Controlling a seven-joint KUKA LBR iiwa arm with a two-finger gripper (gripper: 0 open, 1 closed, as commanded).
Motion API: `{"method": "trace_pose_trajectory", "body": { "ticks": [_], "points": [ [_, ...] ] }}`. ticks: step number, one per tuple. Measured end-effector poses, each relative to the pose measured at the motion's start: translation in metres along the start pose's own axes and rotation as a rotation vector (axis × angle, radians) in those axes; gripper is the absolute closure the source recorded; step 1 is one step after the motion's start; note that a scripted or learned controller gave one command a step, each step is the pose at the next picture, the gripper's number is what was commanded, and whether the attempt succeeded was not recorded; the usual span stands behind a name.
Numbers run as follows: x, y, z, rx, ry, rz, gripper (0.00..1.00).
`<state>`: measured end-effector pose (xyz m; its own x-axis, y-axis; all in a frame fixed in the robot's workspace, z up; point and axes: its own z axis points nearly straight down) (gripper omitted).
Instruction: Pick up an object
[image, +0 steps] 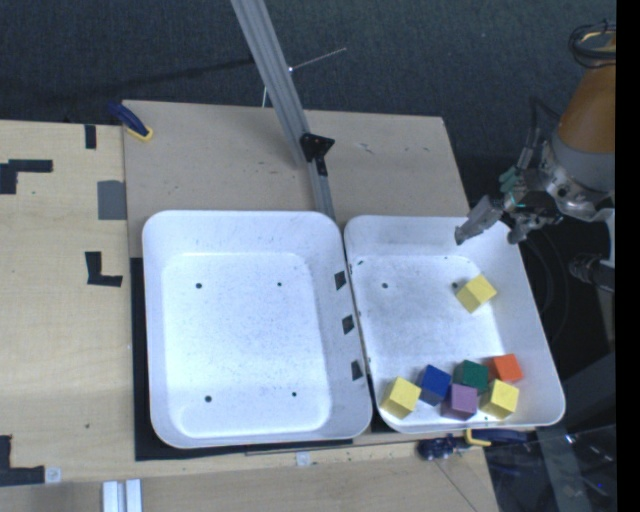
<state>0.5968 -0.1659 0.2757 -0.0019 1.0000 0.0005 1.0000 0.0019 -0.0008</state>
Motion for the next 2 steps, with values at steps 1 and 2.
{"method": "trace_pose_trajectory", "body": {
  "ticks": [1, 2],
  "points": [
    [0.000, 0.000, 0.000, 0.000, 0.000, 0.000, 0.00],
    [0.006, -0.002, 0.063, 0.007, 0.000, 0.000, 0.00]
  ]
}}
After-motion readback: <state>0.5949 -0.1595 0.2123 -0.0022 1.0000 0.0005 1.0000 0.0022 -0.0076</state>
